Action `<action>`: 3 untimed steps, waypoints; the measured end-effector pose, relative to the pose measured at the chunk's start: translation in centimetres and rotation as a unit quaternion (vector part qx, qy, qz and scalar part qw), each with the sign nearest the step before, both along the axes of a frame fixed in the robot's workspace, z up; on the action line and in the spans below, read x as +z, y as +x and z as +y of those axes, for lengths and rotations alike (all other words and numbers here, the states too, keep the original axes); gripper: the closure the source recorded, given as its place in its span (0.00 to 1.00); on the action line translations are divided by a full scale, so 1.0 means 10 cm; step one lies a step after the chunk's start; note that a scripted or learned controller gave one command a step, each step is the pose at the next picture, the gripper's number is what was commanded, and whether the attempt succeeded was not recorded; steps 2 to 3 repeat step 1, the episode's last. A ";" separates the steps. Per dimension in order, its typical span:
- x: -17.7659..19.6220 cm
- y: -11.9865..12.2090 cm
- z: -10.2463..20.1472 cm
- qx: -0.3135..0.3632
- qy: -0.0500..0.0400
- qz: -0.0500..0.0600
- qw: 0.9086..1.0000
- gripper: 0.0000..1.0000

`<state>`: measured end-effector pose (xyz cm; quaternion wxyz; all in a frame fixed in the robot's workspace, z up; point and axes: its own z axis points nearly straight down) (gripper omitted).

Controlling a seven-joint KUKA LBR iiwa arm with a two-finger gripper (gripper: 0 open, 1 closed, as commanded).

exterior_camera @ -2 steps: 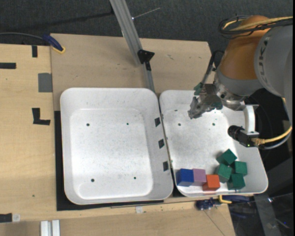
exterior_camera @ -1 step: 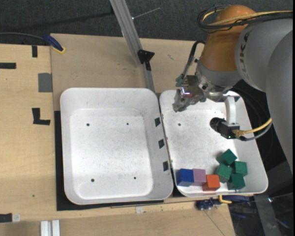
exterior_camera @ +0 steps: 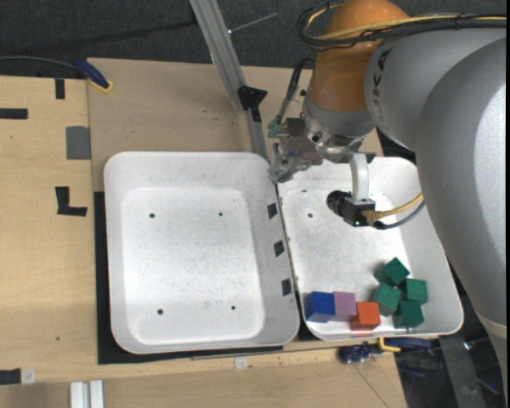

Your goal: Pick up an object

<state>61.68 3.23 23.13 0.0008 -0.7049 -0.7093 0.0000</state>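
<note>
The claw point(exterior_camera: 282, 170) hangs at the far edge of the right bin point(exterior_camera: 323, 228), close to the wall it shares with the left bin point(exterior_camera: 187, 253). Whether it is open or closed I cannot tell; nothing shows in it, so I judge it empty.

The things to pick all lie at the near edge of the right bin, well apart from the claw: a blue block point(exterior_camera: 321, 304), a lilac block point(exterior_camera: 344, 303) touching it, an orange block point(exterior_camera: 367, 314) just beside that, and a cluster of green blocks point(exterior_camera: 402, 291) toward the near right corner.

What could go wrong: the blocks are packed together and pressed near the bin's wall, so a descent there may land on top of a block, wedge against the wall, or close on two at once and lose both. The green ones lie tilted and stacked, so they would likely shift under a touch. Coming down where the claw hangs now would meet only bare floor.

Around: a small black part with a cable point(exterior_camera: 350, 206) hangs below the wrist over the bin's middle, between the claw and the blocks. A slanted metal rail point(exterior_camera: 225, 53) crosses the desk point(exterior_camera: 34, 253) behind the bins, near the claw.
</note>
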 end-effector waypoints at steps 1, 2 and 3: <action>-0.01 0.23 0.51 0.000 0.000 -0.001 1.000 1.00; -0.01 0.23 0.51 0.000 0.000 -0.001 1.000 1.00; -0.01 0.23 0.51 0.000 0.000 -0.001 1.000 1.00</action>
